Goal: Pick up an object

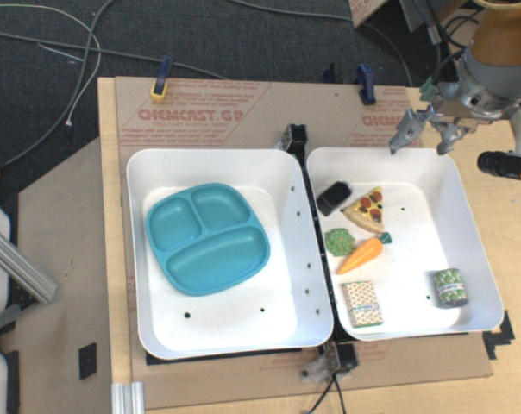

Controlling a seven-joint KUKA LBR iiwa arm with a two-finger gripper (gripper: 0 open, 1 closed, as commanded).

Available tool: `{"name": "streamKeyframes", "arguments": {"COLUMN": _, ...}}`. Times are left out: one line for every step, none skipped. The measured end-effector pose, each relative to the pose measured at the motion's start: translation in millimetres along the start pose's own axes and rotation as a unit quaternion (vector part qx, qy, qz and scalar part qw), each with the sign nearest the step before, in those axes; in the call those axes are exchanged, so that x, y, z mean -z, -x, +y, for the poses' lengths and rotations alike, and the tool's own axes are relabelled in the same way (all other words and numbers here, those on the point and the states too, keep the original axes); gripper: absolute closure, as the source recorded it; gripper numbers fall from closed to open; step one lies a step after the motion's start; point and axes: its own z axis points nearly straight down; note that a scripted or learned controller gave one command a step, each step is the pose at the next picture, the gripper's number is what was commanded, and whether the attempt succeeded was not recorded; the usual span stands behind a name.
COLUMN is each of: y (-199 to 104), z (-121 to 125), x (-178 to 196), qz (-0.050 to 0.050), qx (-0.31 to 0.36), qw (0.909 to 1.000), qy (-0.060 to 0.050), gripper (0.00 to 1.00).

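Hovering gripper (424, 136): we see it above the far rim of the right bin (476, 231), fingers spread wide with nothing between them.
Right bin contents: we count a black block (333, 197), pizza slice (367, 209), broccoli (339, 241), carrot (362, 254), patterned box (362, 304) and green can (449, 287).
Nearest objects: we place the block and pizza closest, yet apart from the fingers.
Left bin (157, 317): we see a blue divided plate (209, 237).

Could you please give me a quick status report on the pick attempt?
Claw open, above right bin's far rim, holding nothing. Carrot, pizza slice, can all lying in bin. Nothing blocking the descent.
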Motion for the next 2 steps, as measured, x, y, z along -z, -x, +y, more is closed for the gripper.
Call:
{"name": "streamKeyframes", "arguments": {"y": -0.5, "z": 1.7, "x": 9.2, "qz": -0.001, "qx": 0.001, "qw": 1.0, "qy": 0.007, "gripper": 0.0}}
{"name": "streamKeyframes", "arguments": {"y": -5.8, "z": 5.1, "x": -34.2, "qz": 0.0, "qx": 0.002, "qw": 1.0, "qy": 0.005, "gripper": 0.0}}
